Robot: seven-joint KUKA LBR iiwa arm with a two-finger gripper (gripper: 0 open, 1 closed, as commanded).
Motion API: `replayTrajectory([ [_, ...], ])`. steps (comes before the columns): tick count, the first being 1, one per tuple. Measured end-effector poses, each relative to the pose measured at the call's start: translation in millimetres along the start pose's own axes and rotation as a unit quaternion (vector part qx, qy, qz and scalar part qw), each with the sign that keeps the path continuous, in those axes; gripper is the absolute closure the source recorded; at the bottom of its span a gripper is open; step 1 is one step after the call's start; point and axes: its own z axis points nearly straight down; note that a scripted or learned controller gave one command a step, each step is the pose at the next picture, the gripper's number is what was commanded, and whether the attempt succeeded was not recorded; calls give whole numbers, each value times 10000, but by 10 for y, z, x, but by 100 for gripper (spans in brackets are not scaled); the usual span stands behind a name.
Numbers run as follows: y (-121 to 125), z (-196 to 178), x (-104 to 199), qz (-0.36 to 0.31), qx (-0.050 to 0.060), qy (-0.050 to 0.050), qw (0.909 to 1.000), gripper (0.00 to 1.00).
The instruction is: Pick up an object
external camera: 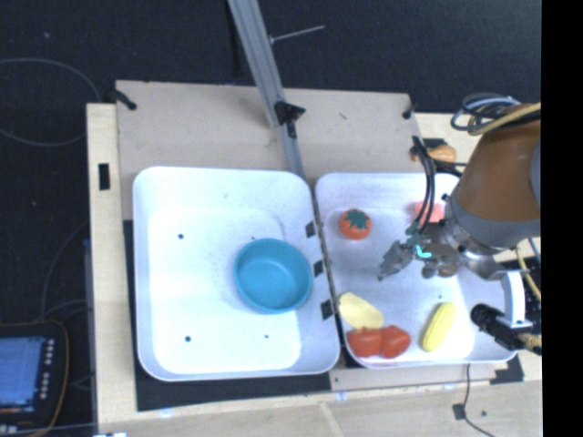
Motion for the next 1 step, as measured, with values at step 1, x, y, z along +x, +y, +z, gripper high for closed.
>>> replayTrajectory([
  [1,7,-15,0,-1,-17,-2,10000,0],
])
